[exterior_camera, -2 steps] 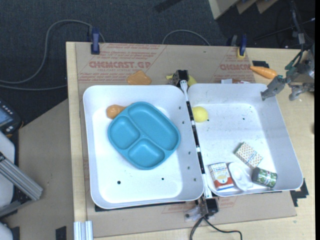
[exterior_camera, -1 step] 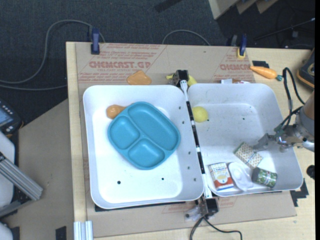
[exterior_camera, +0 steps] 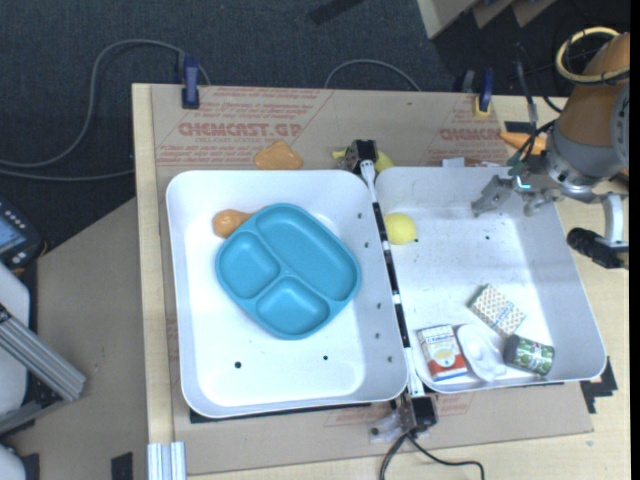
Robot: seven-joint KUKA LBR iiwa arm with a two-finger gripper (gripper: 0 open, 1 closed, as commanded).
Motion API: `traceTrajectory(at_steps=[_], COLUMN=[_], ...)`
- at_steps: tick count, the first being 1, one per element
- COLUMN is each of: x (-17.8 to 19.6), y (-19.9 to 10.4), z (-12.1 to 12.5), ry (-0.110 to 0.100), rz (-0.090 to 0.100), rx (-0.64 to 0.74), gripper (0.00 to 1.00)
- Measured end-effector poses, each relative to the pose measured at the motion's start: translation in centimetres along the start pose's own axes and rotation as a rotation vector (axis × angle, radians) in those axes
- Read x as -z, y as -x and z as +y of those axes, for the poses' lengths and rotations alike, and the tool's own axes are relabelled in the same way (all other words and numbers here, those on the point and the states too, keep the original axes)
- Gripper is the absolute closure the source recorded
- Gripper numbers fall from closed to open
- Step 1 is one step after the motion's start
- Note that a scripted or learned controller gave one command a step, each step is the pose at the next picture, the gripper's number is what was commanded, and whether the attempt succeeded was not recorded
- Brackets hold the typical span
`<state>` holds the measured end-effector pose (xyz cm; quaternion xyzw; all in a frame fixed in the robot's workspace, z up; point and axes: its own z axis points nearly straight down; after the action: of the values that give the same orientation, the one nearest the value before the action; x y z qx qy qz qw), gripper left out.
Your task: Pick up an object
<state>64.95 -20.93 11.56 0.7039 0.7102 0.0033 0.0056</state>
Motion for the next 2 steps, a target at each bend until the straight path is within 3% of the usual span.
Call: traceTrajectory(at_steps=[1,2], x=[2.5,4.0], y=[1.5,0.3], z=[-8.0,-17.0], ry=[-0.017,-0.019], rz=[0.004,0.007], rx=[-0.012,-0.012], gripper=[0.00,0.00])
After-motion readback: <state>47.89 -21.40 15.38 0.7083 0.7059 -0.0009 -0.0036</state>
